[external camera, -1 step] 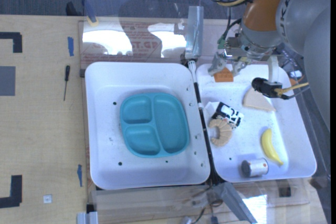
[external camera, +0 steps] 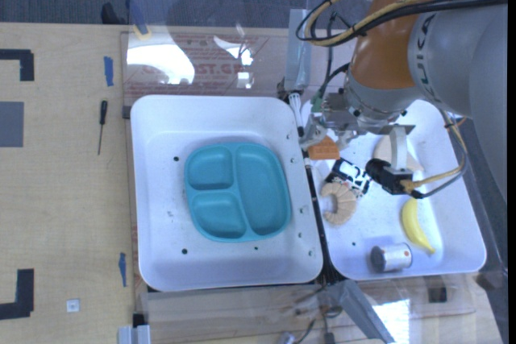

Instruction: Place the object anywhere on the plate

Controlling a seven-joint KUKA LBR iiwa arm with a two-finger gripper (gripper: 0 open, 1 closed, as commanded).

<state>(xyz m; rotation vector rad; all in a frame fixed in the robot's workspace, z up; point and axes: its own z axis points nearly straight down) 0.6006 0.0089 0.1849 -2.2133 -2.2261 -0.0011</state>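
gripper (external camera: 326,133): low over right bin (external camera: 451,254), jaw state hidden, cannot tell | orange block (external camera: 323,150): just under gripper, right bin's left edge | plate (external camera: 238,191): teal, left bin (external camera: 153,173) | banana (external camera: 419,226), can (external camera: 390,257): right bin

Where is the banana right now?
The banana lies in the right bin, near its right wall, just above the small silver can and right of the round pastry.

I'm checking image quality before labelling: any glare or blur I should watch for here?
Camera view: bright glare on the clear plastic sheet behind the left bin; the teal plate is evenly lit and sharp; the arm's orange band looms large and soft, shading the small items under the claw.
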